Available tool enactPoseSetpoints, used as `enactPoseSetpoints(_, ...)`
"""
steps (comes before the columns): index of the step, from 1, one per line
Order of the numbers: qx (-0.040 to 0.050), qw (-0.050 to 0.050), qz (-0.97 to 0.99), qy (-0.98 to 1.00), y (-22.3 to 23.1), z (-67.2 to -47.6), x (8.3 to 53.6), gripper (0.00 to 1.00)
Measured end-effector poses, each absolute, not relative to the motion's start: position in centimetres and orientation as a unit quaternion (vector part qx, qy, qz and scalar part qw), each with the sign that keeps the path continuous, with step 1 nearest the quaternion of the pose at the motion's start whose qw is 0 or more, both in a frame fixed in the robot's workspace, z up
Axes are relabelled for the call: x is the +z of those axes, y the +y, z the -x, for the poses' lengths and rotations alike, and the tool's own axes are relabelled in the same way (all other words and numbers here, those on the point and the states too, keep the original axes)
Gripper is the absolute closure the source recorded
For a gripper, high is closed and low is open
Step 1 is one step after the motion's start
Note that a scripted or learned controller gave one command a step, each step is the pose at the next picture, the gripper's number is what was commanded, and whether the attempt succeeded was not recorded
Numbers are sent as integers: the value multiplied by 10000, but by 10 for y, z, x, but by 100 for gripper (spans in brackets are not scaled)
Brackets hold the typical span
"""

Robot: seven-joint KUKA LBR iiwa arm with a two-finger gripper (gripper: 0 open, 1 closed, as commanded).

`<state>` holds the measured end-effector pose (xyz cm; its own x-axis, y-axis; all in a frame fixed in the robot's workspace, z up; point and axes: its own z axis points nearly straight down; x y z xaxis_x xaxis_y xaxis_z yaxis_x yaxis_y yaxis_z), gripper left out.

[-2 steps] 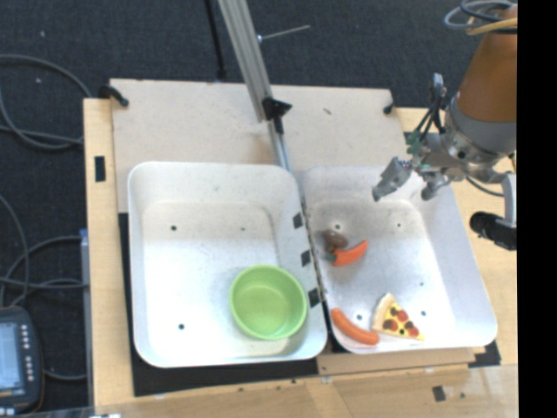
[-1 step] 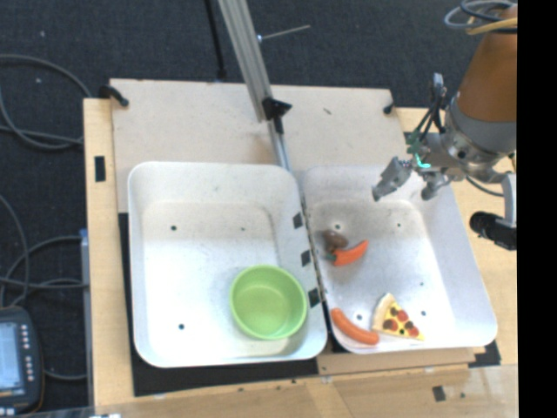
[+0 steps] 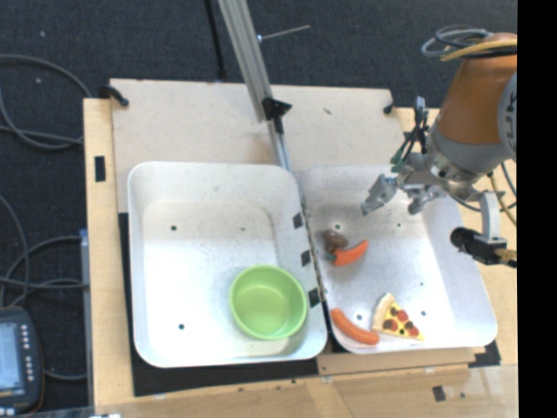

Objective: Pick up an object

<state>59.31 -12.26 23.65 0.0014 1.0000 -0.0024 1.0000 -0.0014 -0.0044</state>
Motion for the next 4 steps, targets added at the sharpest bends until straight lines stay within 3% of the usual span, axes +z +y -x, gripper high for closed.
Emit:
enactPoseSetpoints(2,22,6,7086,-7056,-120,-599,125,0)
enactPoseSetpoints(3,-13,-14,7096,-7046,-121,-601,140,100)
enactPoseSetpoints(4,-19,-17,7069,-7073,-118,-600,184,100)
